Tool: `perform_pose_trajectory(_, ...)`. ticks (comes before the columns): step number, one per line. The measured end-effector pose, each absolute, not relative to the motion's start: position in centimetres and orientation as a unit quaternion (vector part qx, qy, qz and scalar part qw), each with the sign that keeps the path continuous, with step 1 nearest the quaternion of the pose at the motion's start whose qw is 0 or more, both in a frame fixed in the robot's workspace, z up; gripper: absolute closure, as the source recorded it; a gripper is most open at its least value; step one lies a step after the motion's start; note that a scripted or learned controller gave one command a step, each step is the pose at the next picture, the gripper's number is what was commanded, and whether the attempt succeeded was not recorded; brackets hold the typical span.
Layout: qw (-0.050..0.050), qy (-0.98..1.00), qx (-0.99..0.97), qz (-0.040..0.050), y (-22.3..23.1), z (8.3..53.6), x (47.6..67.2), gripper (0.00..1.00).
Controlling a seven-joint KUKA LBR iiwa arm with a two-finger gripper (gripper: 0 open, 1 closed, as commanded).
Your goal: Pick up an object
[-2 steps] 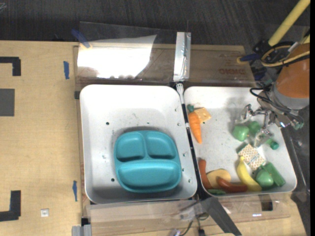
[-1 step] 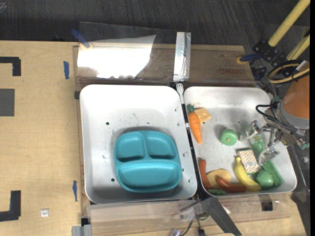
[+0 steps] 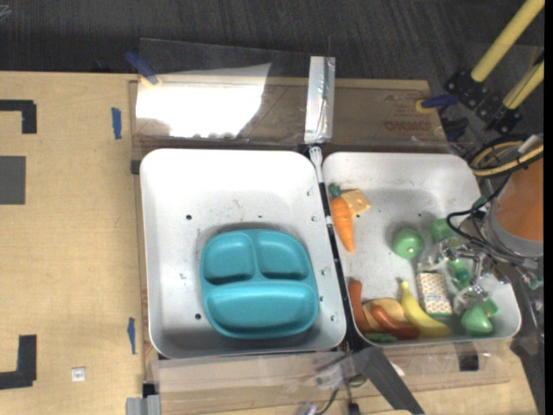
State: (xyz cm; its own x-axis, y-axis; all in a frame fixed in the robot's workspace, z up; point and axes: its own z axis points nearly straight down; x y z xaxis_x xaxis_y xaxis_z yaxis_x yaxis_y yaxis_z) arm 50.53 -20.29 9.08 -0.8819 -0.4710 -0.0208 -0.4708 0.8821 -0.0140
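Observation:
The right bin [image 3: 389,175] holds several toy foods. An orange carrot [image 3: 343,219] lies along its left wall, and a round green fruit [image 3: 408,243] sits near the middle. A yellow banana [image 3: 419,311] and red-orange pieces [image 3: 380,316] lie by the front wall. A small patterned box [image 3: 434,290] and a green pear-like piece [image 3: 478,318] sit at the front right. My gripper [image 3: 458,262] is low in this bin on its right side, just above the box and between the green pieces. The arm's orange band [image 3: 523,206] hangs over the bin's right rim.
The left bin [image 3: 173,197] carries a teal divided plate [image 3: 257,282] near its front. A metal divider [image 3: 319,102] stands behind the bins. Cables and yellow bars [image 3: 510,33] crowd the far right. The tan bench [image 3: 60,232] spreads to the left.

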Motion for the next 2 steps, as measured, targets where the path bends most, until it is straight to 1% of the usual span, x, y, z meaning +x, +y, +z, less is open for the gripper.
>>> perform_pose_trajectory(1,0.007,0.972,-0.233,-0.002,-17.4,8.9,58.0,0.0)
perform_pose_trajectory(2,0.005,0.965,-0.261,-0.0021,-20.2,8.9,55.5,0.0)
